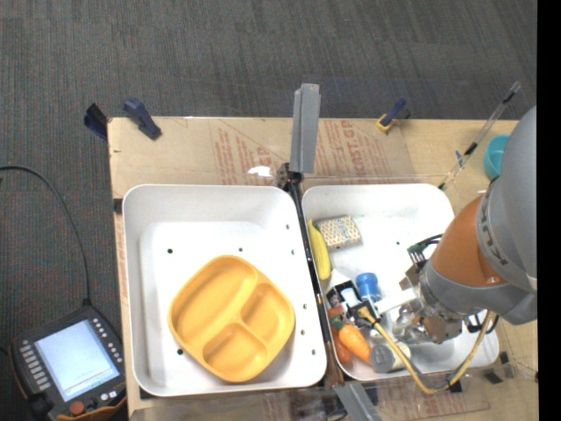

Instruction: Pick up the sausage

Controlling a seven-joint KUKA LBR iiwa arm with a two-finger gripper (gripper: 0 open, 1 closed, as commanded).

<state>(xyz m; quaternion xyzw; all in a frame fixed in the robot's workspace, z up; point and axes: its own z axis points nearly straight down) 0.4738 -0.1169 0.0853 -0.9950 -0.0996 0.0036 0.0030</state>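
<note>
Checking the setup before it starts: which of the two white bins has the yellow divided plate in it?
The left bin holds the yellow plate. The right bin instead holds small items such as a carrot, and the arm reaches over it.

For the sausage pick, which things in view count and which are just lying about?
Job: gripper, low over the clutter in the right bin; I cannot tell the sausage apart there.
Lying about: yellow divided plate in the left bin, carrot, banana, patterned block, blue-capped item.
</note>
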